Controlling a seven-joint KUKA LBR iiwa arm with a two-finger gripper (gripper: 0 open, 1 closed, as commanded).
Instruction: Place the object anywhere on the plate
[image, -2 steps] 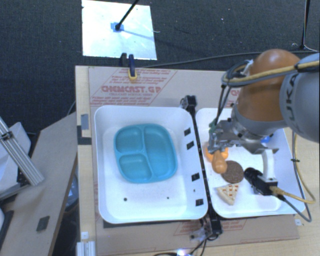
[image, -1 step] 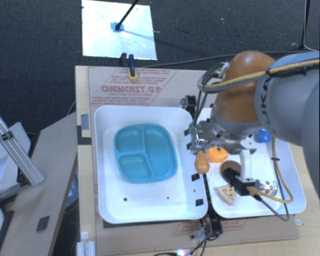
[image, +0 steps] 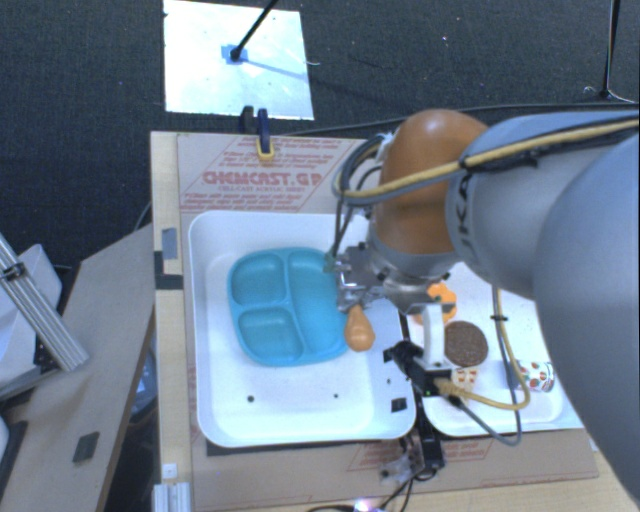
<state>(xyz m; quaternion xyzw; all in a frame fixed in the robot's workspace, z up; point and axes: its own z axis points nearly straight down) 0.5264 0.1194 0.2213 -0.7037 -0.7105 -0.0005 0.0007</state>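
A blue divided plate (image: 280, 305) lies in the left white bin (image: 290, 415). A small tan-orange object (image: 358, 329), shaped like a little gourd, is at the plate's right edge, directly under my gripper (image: 351, 292). The grey wrist and the orange band above it cover most of the gripper. The object's top end meets the gripper's metal tip, and I cannot make out whether it is being held or is resting on the plate's rim.
The right bin (image: 500, 420) holds a brown round disc (image: 465, 343), an orange piece (image: 441, 296), a small white and red block (image: 466, 378) and another small item (image: 541, 378). Cables (image: 490, 405) hang from the arm over the divider between the bins.
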